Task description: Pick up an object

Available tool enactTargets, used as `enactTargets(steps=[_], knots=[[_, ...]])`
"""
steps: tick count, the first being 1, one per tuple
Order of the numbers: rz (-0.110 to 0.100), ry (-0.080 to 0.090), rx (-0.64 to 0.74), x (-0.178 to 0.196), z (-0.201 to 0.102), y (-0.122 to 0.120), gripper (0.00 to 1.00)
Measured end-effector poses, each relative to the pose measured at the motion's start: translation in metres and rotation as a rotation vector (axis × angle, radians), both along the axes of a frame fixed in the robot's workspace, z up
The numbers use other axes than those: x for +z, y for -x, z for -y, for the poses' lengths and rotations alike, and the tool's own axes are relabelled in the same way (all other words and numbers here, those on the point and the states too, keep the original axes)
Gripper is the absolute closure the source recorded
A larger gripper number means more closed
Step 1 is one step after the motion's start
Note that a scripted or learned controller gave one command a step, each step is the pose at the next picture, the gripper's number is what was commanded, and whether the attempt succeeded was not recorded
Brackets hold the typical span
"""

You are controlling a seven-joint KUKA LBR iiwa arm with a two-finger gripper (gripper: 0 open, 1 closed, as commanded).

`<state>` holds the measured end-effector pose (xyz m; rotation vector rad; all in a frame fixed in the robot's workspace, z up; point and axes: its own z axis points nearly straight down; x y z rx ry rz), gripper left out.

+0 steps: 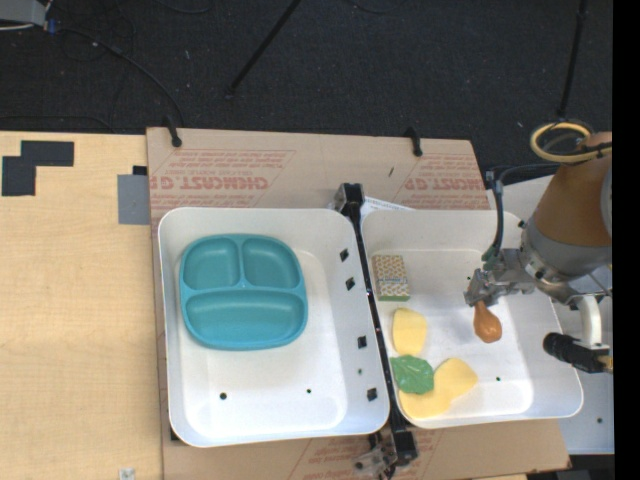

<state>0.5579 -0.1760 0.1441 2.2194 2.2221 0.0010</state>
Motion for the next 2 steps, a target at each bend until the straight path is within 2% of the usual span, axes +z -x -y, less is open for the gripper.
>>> enactTargets(steps=[2], knots=[[0.0,0.0,0.001,0.088,0.004,-0.005,1.0]])
